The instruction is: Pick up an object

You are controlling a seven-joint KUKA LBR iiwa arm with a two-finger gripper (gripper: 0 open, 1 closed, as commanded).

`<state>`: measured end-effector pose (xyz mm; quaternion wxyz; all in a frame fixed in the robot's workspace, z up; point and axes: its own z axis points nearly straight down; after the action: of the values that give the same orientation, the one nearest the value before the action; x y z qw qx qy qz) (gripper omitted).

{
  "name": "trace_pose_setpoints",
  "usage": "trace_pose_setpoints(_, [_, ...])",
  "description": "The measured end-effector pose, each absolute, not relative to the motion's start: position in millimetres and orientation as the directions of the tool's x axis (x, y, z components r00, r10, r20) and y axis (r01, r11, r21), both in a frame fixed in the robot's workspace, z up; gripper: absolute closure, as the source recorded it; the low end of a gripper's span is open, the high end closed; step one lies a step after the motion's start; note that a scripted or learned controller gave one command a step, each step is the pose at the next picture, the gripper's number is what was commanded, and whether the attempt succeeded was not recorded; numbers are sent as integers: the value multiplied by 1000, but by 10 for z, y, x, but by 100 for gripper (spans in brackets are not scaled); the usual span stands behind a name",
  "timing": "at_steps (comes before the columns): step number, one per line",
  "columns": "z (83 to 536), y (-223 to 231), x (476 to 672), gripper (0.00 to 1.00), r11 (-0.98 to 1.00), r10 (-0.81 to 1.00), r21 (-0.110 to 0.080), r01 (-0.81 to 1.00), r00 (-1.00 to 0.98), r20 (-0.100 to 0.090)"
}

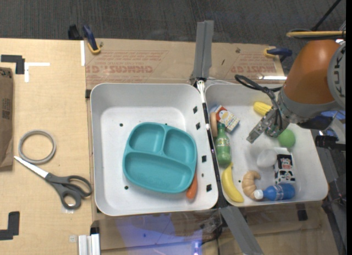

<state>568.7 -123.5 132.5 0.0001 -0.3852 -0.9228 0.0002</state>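
Note:
My gripper (265,131) hangs over the middle of the right bin (313,155), open, with nothing between its fingers. A green ball (286,138) lies just to its right and a yellow corn cob (262,107) just behind it. Below it sit a white cup (266,159) and a black-and-white box (284,167). Along the bin's left side lie a small carton (225,118), a green bottle (222,145) and a banana (232,186). A croissant (251,181) and a blue bottle (278,193) rest at the front.
The left bin (104,138) holds a teal divided plate (160,158) with a carrot (192,188) by its front right edge. Scissors (60,182) and a tape roll (37,146) lie on the bench to the left.

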Motion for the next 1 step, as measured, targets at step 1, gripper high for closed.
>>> trace_pose_setpoints(1, [1851, -2144, 5410, 100, 812, 583, 0, 583, -812, -4])
